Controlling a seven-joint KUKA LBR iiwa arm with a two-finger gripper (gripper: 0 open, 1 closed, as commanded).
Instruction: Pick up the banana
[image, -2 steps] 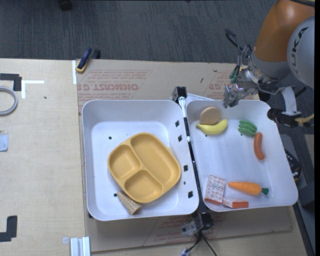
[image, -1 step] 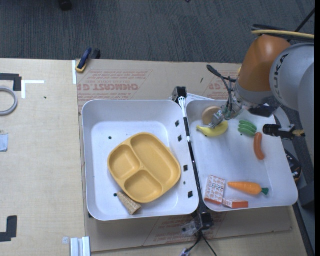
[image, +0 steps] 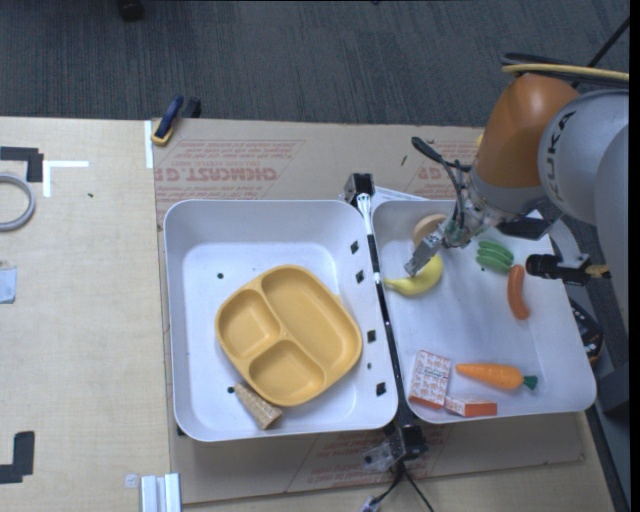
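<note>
Reach stage of the pick. The gripper (image: 428, 256) is down at the banana (image: 418, 281), which lies on the floor of the right bin (image: 560, 395) near its left wall (far half). Whether the pincer has closed cannot be told; the lift appears not yet done.

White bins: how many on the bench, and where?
2. Left white bin holds the yellow plate; right white bin beside it holds the banana. None seems hidden.
</note>
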